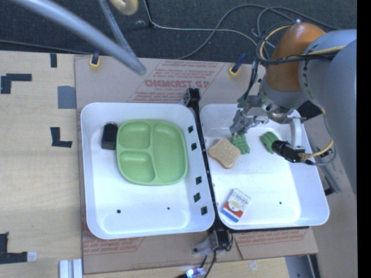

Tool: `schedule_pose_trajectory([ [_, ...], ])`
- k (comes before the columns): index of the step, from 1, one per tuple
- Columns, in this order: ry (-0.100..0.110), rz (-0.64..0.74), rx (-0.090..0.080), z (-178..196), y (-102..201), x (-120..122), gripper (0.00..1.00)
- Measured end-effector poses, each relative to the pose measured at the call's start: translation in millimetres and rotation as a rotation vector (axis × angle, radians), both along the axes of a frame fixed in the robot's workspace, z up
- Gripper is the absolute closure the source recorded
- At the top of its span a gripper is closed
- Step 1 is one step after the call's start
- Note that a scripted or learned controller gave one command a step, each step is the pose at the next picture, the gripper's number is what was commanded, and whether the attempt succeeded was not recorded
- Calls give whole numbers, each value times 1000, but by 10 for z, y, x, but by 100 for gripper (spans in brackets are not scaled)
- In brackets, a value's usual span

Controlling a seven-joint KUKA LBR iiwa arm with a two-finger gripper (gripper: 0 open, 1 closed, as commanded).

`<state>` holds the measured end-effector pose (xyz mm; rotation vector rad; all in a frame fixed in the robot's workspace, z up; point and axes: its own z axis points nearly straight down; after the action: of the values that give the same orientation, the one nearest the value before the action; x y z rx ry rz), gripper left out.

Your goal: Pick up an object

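1. The grey arm (pixel 333 68), with its orange band (pixel 293 42), reached in from the right. The edge of the view cut it off, so I saw just its last stretch.
2. The gripper (pixel 239 127) hung low over the back left part of the right bin (pixel 290 213), pointing down at a slant. Its tip was a blur of grey metal, and I could not tell whether it was open or closed.
3. Right under that tip lay a green leafy piece (pixel 242 145). The tip seemed to meet its upper edge, but I could not tell whether they touched or whether the gripper had hold of it.
4. A second green piece (pixel 267 138) lay just to the right, partly covered by the robot's own fittings. Its shape was hard to make out.
5. A tan bread slice (pixel 224 153) lay just left of the leafy piece, close against it, near the wall between the bins.
6. A small carton (pixel 235 205), white with red and blue, lay tilted toward the front of the right bin, well apart from the rest. Its print was too small to read.
7. In the left bin (pixel 139 219), a green divided plate (pixel 152 152) sat in the middle. A black block (pixel 109 135) lay just beside the plate's left rim, and I could not tell what it was.
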<state>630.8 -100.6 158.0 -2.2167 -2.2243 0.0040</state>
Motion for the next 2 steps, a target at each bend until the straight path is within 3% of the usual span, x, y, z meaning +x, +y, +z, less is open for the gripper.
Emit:
schedule_pose_trajectory([
  [1,-6,-1,1,439,33,57,100],
  [2,-3,-2,1,625,36,59,100],
])
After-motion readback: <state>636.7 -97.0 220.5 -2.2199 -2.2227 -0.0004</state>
